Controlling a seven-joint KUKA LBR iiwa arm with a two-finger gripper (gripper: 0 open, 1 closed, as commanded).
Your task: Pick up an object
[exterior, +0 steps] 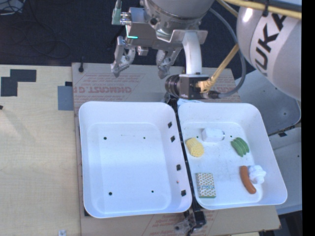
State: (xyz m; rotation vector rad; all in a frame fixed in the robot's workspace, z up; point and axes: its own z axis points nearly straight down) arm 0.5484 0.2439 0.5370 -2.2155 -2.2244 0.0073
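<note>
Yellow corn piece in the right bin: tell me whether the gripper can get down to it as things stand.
Probably yes. The yellow corn piece lies alone near the right bin's left wall, with nothing over it. The gripper hangs open above the bins' far edge, fingers apart and holding nothing.

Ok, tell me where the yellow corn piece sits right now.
The yellow corn piece lies in the right bin, near its left wall, left of a white object and above the green-patterned box.
</note>
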